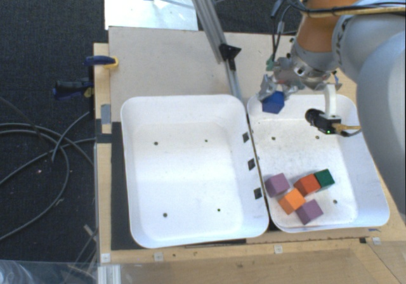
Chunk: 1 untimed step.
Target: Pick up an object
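Camera view, fixed overhead, slanted. Item 1: the gripper [277, 94] stands over the far left corner of the right bin [375, 208], just beside the wall shared with the left bin [129, 149]. Its fingers are closed on a blue cube [273, 104], which shows between their tips and hangs tilted, one corner pointing down. Whether the cube's lowest corner touches the bin floor cannot be told.

Item 2: the arm [374, 29] enters from the right, grey, with the orange band [330, 7] above the wrist.

Item 3: five more blocks lie clustered on the near half of the right bin floor, well apart from the gripper. A rear purple cube [276, 184] sits nearest the shared wall. A red-orange block [307, 184] lies just beside a green cube [325, 178], touching it. An orange cube [292, 200] sits in front of the red-orange block, in contact with it. A front purple cube [309, 211] lies nearest the bin's near rim, touching the orange cube.

Item 4: both bins rest side by side on the table [158, 64]. Three small black tabs [251, 164] run along the seam between them. A blue clamp [100, 61] grips the table's left edge. A metal pole [204, 5] crosses the far side at a slant. Loose cables [38, 149] lie on the dark floor to the left.
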Available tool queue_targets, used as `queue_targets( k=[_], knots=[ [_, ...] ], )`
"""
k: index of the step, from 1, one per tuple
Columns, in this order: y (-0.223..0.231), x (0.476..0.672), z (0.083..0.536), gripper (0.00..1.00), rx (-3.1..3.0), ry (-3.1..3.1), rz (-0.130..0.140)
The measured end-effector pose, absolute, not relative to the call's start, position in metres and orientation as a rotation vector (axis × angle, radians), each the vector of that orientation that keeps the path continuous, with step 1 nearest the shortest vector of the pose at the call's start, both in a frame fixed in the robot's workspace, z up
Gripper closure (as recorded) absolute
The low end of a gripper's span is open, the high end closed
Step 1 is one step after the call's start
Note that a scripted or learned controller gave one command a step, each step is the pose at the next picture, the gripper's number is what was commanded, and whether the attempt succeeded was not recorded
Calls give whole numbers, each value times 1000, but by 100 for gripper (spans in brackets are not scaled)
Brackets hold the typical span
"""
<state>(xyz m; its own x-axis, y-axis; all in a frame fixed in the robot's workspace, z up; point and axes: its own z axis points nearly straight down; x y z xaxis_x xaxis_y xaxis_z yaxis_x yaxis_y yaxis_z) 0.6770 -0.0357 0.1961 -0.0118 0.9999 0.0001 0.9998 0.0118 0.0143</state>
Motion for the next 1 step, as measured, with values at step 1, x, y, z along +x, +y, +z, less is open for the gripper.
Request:
queue_targets(
  k=[1],
  knots=[
    [41,658,190,100,2209,2239,3]
  ],
)
